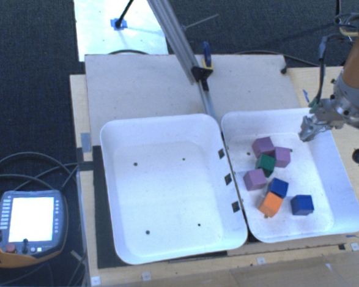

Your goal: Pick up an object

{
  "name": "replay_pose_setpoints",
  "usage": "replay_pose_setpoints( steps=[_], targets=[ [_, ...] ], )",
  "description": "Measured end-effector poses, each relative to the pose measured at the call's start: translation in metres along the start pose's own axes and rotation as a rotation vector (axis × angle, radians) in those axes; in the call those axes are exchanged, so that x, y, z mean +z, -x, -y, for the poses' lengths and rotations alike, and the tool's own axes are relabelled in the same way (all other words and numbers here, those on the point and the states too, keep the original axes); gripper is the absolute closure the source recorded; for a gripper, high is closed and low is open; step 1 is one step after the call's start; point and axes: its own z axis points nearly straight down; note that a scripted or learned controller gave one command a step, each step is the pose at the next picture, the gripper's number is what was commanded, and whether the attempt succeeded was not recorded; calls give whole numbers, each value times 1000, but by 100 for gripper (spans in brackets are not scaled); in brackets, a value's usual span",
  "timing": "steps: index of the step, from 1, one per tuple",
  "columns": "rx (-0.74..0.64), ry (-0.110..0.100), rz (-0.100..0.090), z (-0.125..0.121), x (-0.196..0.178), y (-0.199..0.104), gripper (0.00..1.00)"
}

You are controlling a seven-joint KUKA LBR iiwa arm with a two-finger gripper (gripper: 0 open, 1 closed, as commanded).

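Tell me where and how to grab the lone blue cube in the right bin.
Take the lone blue cube from straight above, across its left and right faces. It sits apart from the orange cube, so the pincer likely has room on both sides.

Two shallow white bins sit side by side on the bench: the left bin (170,189) and the right bin (335,178). All seven blocks lie in the right bin, toward its left wall. Three are purple: (263,146), (283,156) and (254,179). Two are blue: (278,187) and (302,204). One green block (267,163) lies among the purple ones. One orange block (271,204) sits nearest the front edge.
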Motion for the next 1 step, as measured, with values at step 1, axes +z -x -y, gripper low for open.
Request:
replay_pose_setpoints(
  steps=[1],
  targets=[
    [-5, -4, -3, 3, 10, -53, 100]
  ],
)
